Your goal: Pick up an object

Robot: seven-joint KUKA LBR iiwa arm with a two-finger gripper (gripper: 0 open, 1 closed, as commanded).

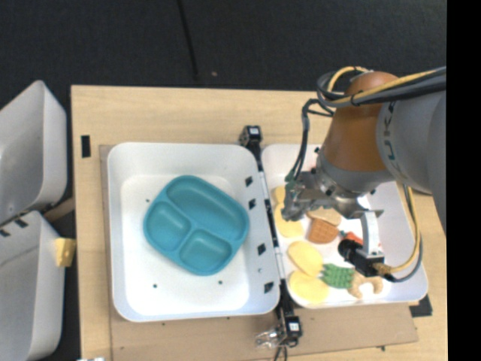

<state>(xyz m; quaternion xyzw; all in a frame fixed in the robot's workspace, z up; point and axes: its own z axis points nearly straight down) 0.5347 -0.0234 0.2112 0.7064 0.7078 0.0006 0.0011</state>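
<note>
My gripper [299, 204] hangs low over the left part of the right bin [398, 201], under the grey and orange arm. Just below it lie a pale yellow piece [289, 229] and an orange-brown wedge [323, 230]. Nearer the front of this bin are two yellow oval pieces [304, 256] [310, 286], a green knobbly piece [338, 275] and a small tan piece [367, 285]. The arm's body hides the middle of the bin. I see nothing lifted off the bin floor.
In the left bin [128, 277] a blue divided plate [195, 224] lies flat. A black-clipped wall [263, 224] separates the two bins. The wooden bench [165, 111] runs around both bins, with white shapes beyond its left edge.
</note>
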